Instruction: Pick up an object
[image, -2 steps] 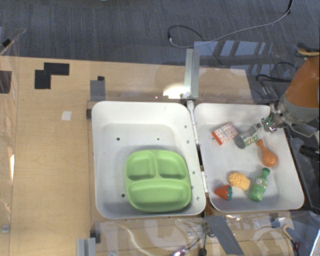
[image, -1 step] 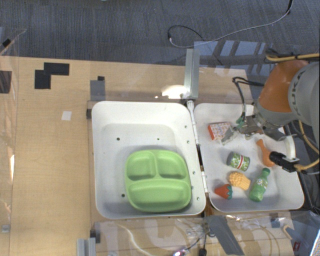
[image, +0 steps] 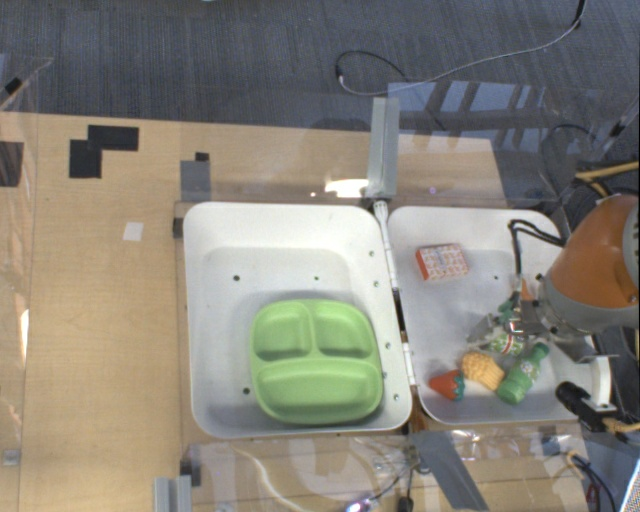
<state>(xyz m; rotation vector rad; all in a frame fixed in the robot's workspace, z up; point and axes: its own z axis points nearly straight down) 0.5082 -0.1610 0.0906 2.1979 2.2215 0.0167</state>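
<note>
- Task names no particular thing; the likely candidates are the small toys bunched in the near part of the right bin (image: 440, 240), under and beside the arm's end.
- Green bottle (image: 522, 377): bright green, lighter cap end, lying tilted, just beside the corn and closest to the pincer. Smooth and rounded; I judge it could roll or slip if pinched off-centre.
- Corn cob (image: 482, 370): yellow, bumpy, short, lying on its side between the bottle and the red piece, touching or nearly touching both.
- Red piece (image: 448, 384): small, red with a green tip, like a toy pepper or strawberry; too small to tell which. It rests near the bin's front wall.
- Patterned box (image: 442, 262): flat, pinkish-red grid print, lying alone toward the back of the same bin, well apart from the cluster. The easiest to reach cleanly, in my judgement.
- Pincer (image: 508, 330): hangs low over the cluster, just behind the corn and bottle. Its metal parts blur into the clutter; whether spread or pressed together I cannot tell, and nothing is plainly pinched.
- Arm (image: 598, 265): orange band, enters from the right, wrist bent down over the toys, which suggests a grab aimed at the cluster.
- Left bin (image: 215, 250): holds a green divided plate (image: 316, 362), three compartments, sitting toward the front.
- Both bins sit side by side on the wooden desk (image: 90, 300).
</note>
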